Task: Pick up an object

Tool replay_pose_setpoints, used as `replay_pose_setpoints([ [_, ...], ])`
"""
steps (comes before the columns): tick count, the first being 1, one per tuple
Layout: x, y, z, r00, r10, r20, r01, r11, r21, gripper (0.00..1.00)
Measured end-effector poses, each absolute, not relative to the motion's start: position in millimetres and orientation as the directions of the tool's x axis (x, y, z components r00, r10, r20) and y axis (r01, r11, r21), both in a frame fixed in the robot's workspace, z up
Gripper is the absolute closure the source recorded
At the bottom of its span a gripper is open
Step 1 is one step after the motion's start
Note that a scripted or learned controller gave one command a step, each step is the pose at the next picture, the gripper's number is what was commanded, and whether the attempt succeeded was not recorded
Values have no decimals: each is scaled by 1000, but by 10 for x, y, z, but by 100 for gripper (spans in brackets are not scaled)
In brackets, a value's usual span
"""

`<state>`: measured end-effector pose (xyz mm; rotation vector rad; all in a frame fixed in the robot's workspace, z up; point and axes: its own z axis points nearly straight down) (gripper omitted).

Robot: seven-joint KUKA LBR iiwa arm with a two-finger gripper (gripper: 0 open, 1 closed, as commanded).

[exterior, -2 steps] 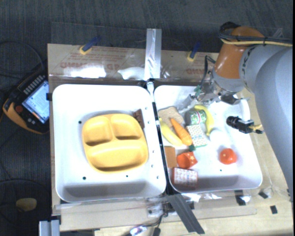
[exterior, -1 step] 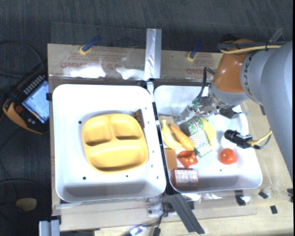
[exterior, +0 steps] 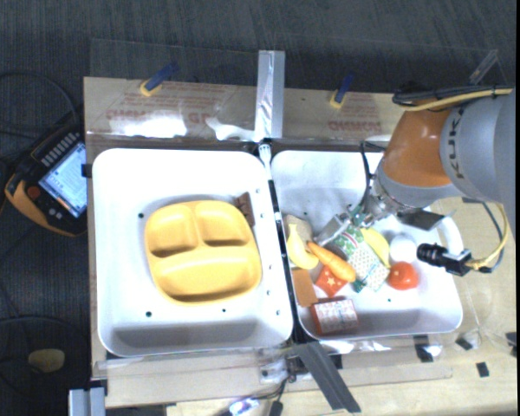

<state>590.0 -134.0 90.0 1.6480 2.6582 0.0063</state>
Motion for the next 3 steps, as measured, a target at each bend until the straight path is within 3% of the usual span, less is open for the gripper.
replay_pose_setpoints([
  [1, 5688, -1695, 981, -309, 951, 1, 951, 309, 3, 0],
  [2, 5693, -1696, 1071, -309, 951, 2, 951, 308, 5, 100],
  [3, 5952, -1347, 1764, -309, 951, 0, 951, 309, 0, 100],
])
